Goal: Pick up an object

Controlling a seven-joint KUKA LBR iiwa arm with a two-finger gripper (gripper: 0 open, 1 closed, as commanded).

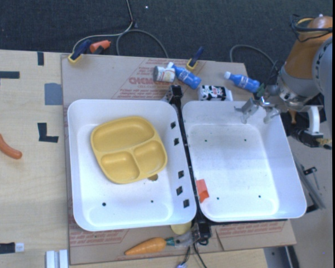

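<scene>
Hand hovers over the far right corner of the right bin, its two grey fingers apart and nothing between them. Nearest object to pick is the yellow divided plate, which lies in the left bin toward 8 o'clock from the hand, well apart from it and across the divider, long axis running from 10 to 4 o'clock. The right bin holds only a small orange tag near its left wall, toward 7 o'clock from the hand; the carrot rests on the counter beyond the near rims.
</scene>
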